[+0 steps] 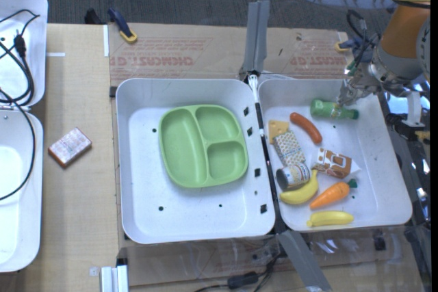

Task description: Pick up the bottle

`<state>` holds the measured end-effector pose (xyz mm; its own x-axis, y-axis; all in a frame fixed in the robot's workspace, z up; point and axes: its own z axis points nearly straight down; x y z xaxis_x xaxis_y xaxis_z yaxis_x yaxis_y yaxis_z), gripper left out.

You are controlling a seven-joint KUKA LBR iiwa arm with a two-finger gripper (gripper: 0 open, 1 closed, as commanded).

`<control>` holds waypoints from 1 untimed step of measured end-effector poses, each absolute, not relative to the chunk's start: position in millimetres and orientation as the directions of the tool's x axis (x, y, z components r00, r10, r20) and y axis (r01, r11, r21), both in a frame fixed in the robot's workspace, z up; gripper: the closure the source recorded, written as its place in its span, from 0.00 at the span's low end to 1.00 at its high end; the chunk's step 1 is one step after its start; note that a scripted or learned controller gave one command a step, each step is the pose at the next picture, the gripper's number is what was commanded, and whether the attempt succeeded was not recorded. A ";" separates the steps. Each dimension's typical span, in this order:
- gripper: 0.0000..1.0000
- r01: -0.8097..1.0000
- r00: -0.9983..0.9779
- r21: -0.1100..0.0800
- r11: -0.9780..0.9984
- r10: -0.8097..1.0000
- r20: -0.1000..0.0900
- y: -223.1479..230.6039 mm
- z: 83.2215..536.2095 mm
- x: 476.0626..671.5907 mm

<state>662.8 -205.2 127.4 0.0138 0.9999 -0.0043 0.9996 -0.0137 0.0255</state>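
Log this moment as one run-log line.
hand at green bottle | bottle lying in right bin | grip: cannot tell | not lifted

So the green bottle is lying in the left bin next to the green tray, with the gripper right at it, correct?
Not quite. The camera view shows the green bottle lying in the right bin, near the sausage, with the gripper right at it. The green tray sits in the left bin.
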 end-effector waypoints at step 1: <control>0.00 1.000 0.014 0.025 -0.014 1.000 -0.004 -205.1 127.3 662.8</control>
<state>662.8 -205.1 127.3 0.0139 0.9999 -0.0043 0.9996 -0.0138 0.0252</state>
